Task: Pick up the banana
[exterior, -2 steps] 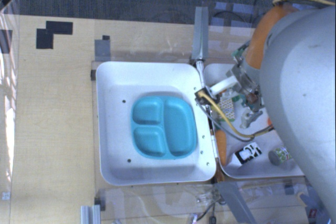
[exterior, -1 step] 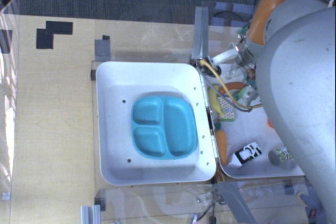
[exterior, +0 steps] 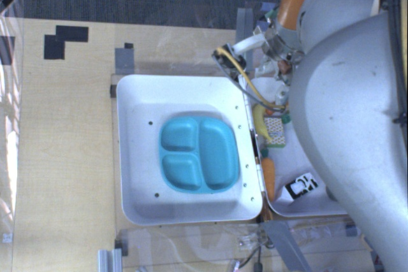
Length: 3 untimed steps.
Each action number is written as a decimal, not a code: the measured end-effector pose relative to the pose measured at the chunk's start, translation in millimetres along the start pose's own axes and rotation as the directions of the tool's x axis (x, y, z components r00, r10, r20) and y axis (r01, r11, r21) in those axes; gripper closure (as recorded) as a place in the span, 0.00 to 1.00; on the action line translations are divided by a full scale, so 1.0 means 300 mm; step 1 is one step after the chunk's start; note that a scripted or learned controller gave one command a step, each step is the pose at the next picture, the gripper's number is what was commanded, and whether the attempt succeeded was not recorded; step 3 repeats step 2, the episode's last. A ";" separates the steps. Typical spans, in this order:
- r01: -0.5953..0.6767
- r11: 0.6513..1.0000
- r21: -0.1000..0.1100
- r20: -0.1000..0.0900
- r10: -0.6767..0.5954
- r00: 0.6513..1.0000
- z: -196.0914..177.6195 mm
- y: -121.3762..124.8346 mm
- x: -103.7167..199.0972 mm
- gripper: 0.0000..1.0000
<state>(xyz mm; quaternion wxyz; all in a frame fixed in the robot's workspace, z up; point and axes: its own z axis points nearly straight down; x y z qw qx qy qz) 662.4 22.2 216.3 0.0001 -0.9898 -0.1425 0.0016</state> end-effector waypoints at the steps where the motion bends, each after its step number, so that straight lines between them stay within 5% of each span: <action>1: -0.070 0.998 -0.003 -0.004 0.070 0.998 -0.290 -0.322 0.067 0.00; 2: -0.018 1.000 -0.002 -0.012 0.018 1.000 -0.501 -0.585 -0.057 0.00; 3: -0.018 1.000 -0.002 -0.012 0.018 1.000 -0.501 -0.585 -0.057 0.00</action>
